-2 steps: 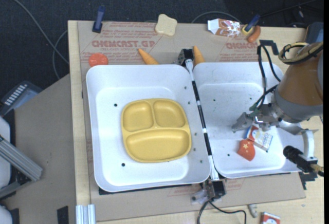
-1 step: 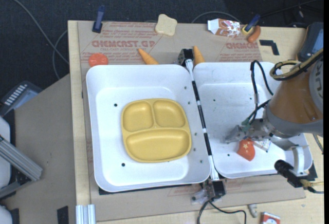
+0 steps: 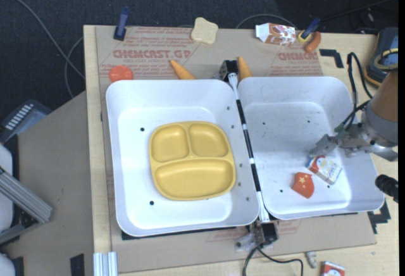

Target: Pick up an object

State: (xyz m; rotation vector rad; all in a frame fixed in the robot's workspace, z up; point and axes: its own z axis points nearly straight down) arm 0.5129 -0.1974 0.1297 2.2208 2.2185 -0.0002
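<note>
In the right bin (image 3: 285, 110), near its front right corner, a small red strawberry-like object (image 3: 304, 185) lies beside a white packet with red and blue print (image 3: 326, 169). My gripper (image 3: 354, 153) hangs over the right side of this bin with its fingers spread apart and nothing between them. The left finger (image 3: 321, 147) ends just above the packet, and I cannot tell whether it touches it. A yellow divided plate (image 3: 191, 160) rests in the middle of the left bin (image 3: 126, 116).
Behind the bins on the cardboard lie a tan bread-shaped piece (image 3: 204, 30), an orange carrot (image 3: 182, 70), a red disc (image 3: 120, 73), a blue clip (image 3: 121, 23) and a printed wrapper (image 3: 276, 33). A clamp (image 3: 231, 71) sits where the two bins meet.
</note>
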